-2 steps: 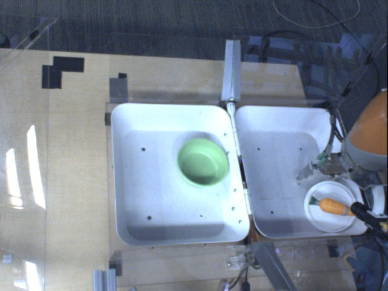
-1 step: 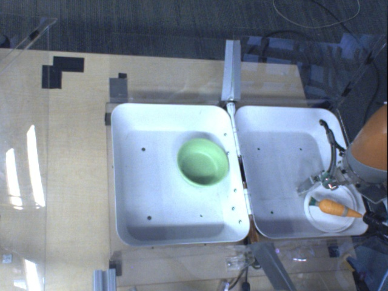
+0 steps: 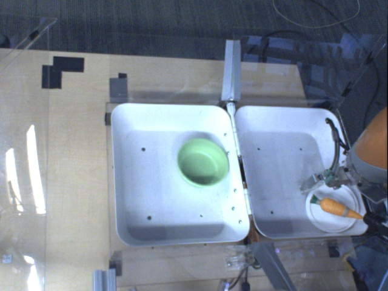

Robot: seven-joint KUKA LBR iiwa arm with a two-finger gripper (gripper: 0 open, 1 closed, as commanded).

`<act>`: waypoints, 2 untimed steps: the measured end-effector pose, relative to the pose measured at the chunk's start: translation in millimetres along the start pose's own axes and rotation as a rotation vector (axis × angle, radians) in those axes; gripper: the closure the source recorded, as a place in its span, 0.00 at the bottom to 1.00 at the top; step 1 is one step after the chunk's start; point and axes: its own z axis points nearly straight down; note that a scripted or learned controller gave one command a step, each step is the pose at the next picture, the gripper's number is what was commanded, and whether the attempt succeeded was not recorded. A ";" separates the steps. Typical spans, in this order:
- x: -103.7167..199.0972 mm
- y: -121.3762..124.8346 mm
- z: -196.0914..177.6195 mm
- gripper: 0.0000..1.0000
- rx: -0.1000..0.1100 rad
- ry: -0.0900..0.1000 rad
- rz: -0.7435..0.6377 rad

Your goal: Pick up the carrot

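- The claw hangs low over the right bin, near that bin's right wall; it shows as a small tangle of grey metal and dark parts, too small and blurred to read well.
- Whether the claw is apart or together I cannot tell, and nothing can be seen gripped in it.
- The carrot lies just below the claw and a little to its right, close to it but not touching as far as can be seen. It lies flat, orange, its thick end toward the claw's side and its thin end pointing away to the right.
- The carrot rests on a white plate in the bin's lower right corner, directly under and below the claw. The plate is white on white, so its rim is hard to trace; its right part runs into the bin wall.
- The arm rises to the right of the claw and is cut off by the frame: only a curved orange and grey piece shows.
- A black cable loops down the bin wall just above the claw.
- A green bowl sits upright well to the claw's left, in the left bin, near the divide between the bins.
- Glare streaks blur the bench far left of the claw.
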 end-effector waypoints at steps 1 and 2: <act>1.0 -1.0 1.0 0.00 0.004 0.003 -0.130; 15.5 0.4 2.4 0.00 0.007 0.009 -0.382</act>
